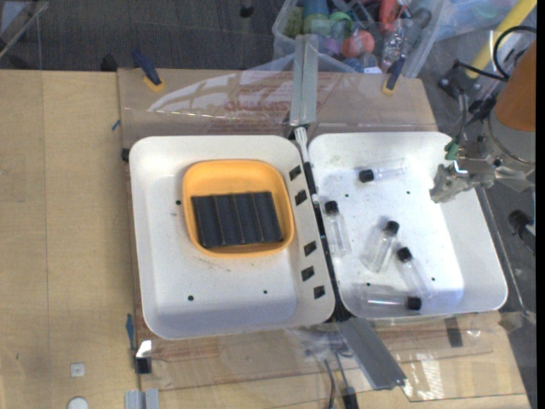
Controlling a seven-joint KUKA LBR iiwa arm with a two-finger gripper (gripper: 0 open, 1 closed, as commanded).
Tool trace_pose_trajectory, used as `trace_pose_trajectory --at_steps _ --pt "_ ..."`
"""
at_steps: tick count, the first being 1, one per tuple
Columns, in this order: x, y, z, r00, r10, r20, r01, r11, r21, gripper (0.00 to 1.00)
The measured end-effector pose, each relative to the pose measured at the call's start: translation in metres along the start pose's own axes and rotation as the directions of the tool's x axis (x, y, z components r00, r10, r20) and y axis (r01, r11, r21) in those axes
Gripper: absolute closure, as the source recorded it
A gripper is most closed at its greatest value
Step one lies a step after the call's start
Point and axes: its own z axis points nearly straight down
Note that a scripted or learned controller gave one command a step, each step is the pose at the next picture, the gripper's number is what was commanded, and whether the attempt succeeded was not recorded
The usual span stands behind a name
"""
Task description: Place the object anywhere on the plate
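Observation:
An orange plate [223, 175] lies in the left white bin [162, 288]. A dark ribbed rectangular block [237, 218] rests flat on the plate. In the right bin [477, 271] lie several clear vials with black caps, among them one [381, 172] near the back, one [378, 244] in the middle and one [388, 297] at the front. My gripper [444, 184] hangs over the right bin's far right side, apart from the vials, and I see nothing in it.
A raised divider with black clips [306, 228] separates the two bins. A clear tub of colourful toys [358, 11] stands behind them. The arm's orange band [519, 100] and cables occupy the right edge.

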Motion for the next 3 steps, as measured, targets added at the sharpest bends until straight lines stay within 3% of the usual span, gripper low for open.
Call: trace_pose_trajectory --at_steps 1,2,3 --pt "-0.016 0.073 -0.054 0.991 -0.133 0.002 0.133 0.991 -0.003 1.0" --pt "-0.052 0.089 -0.102 0.927 -0.374 0.004 0.374 0.927 -0.006 1.0" --pt "-0.059 0.09 -0.177 0.792 -0.61 0.007 0.61 0.792 -0.006 1.0"
